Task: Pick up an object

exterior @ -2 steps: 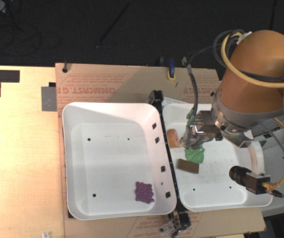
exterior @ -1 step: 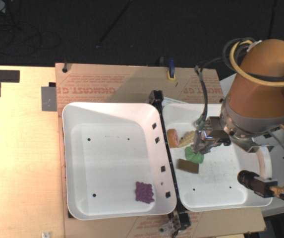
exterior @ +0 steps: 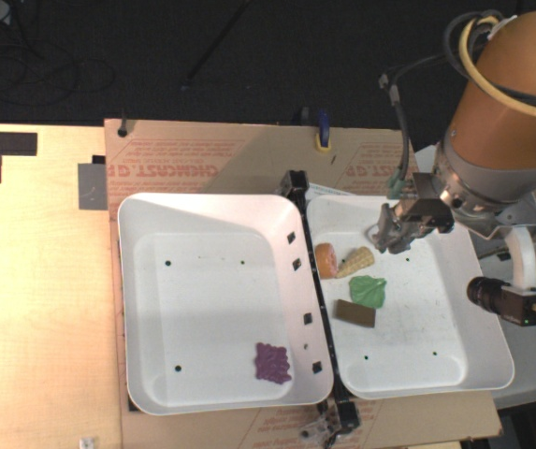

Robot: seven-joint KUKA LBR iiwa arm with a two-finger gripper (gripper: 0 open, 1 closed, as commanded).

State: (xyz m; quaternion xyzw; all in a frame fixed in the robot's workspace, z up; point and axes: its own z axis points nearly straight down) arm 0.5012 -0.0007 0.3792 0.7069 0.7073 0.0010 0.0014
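Red mirrored lettering on cardboard [exterior: 202, 162], unreadable. Two bins: left [exterior: 155, 241] with one purple lump [exterior: 272, 363]; right [exterior: 436, 344] with four items, hand [exterior: 391, 237] above, grip indiscernible.

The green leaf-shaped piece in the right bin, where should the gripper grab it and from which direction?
Probably from straight above, closing across the middle of the green leaf-shaped piece with the fingers on its left and right sides. It lies flat on the right bin floor, and the brown block sits close against its lower edge, so those two sides look freer. The gripper is up and to its right.
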